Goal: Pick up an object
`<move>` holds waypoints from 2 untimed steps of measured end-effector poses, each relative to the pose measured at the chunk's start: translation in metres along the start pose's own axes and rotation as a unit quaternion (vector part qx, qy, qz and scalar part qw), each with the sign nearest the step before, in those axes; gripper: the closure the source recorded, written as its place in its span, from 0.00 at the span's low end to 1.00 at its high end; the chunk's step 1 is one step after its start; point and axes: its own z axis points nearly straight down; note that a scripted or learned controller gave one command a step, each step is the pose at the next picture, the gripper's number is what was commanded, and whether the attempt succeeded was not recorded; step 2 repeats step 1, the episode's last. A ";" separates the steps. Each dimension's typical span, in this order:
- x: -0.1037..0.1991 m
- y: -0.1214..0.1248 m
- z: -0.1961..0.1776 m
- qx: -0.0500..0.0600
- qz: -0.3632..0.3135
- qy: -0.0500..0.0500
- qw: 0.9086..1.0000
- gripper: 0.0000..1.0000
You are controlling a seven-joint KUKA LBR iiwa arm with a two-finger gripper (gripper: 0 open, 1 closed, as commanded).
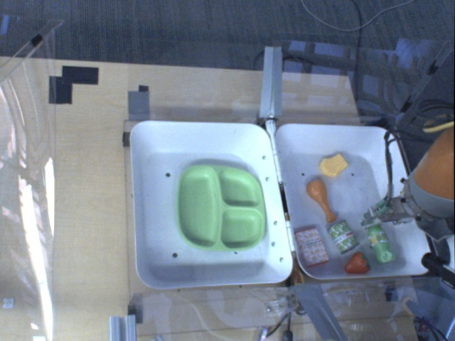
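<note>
The right bin (370,139) holds several small items. A yellow chunk (333,165) lies near its back, with an orange drumstick-shaped piece (321,197) just below it. Along the front sit a pink-red box (311,245), a green can (343,236), a red fruit-like piece (357,263) and a green bottle (380,246). My gripper (382,215) hangs over the right part of this bin, just behind the green bottle in the image. The grey arm with its orange band (434,180) enters from the right edge. Nothing is seen held.
The left bin (153,190) holds a green divided plate (219,206). A metal post (271,84) stands behind the seam between the bins. A clear panel (25,155) rises at the far left of the wooden bench. Cables run along the right bin's far side.
</note>
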 end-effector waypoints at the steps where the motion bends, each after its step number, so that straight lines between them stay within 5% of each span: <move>1: 0.042 0.017 -0.146 0.007 0.014 0.001 1.000 1.00; 2: 0.042 0.017 -0.146 0.007 0.014 0.001 1.000 1.00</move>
